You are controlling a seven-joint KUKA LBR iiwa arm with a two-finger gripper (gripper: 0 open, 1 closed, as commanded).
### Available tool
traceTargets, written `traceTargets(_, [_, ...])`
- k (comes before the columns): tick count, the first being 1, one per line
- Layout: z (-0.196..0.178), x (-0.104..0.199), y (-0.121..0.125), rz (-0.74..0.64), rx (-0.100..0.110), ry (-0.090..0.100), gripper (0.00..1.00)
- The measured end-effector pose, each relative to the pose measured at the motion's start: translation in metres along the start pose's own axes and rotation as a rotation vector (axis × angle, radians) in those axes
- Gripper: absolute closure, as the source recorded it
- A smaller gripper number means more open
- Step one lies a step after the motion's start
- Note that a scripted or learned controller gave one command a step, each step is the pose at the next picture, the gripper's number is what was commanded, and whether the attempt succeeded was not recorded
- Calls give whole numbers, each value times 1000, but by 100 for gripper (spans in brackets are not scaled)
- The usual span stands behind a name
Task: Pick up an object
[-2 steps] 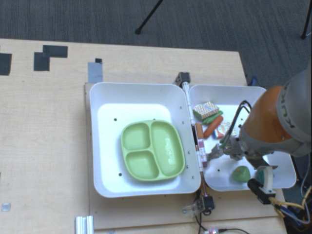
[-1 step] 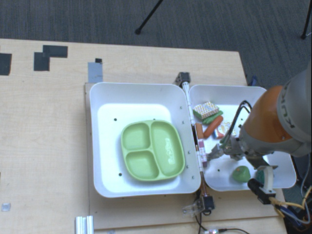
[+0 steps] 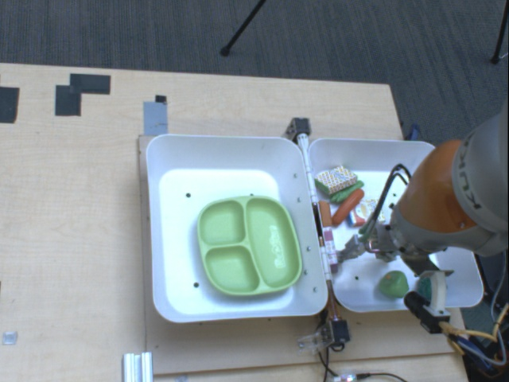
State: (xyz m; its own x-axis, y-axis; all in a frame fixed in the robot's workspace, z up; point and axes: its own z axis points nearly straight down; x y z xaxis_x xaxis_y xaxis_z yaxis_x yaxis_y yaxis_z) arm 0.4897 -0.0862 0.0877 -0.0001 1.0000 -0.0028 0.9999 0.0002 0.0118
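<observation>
camera view: looks down at a slant on two white bins side by side on a pale wooden bench.
left bin [image 3: 171, 213]: holds a green divided plate [image 3: 250, 245] with three compartments.
right bin [image 3: 350, 297]: holds a small green-and-white box [image 3: 336, 181], an orange carrot-like piece [image 3: 347, 206] just below it, and a round green object [image 3: 392, 284] near the front.
arm [image 3: 453, 193]: reaches in from the right over the right bin.
gripper [image 3: 354, 249]: low by the right bin's left wall, apart from the green object; cannot tell its state.
</observation>
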Motion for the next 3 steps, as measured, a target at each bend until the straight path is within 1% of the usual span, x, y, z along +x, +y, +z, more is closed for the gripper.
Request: traceTargets(3, [0, 1, 0, 1, 0, -2, 0])
